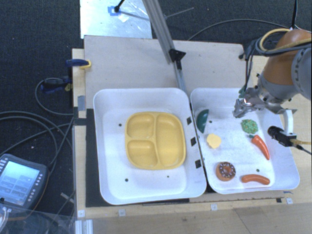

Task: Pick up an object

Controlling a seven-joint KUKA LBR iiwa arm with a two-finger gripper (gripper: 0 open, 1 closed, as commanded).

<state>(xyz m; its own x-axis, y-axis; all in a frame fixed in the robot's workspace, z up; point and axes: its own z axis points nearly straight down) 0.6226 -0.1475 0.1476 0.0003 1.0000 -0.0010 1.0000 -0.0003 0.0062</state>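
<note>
Camera view shows the gripper above the right bin, near the green toy (nothing is in its grip that I can see), and it could miss because the toy is small and bumpy

We are looking at a robotics lab: a plywood desk clamped at its edge, loose cables on dark carpet, a teach pendant on the floor, and toy food in a white bin.
</note>
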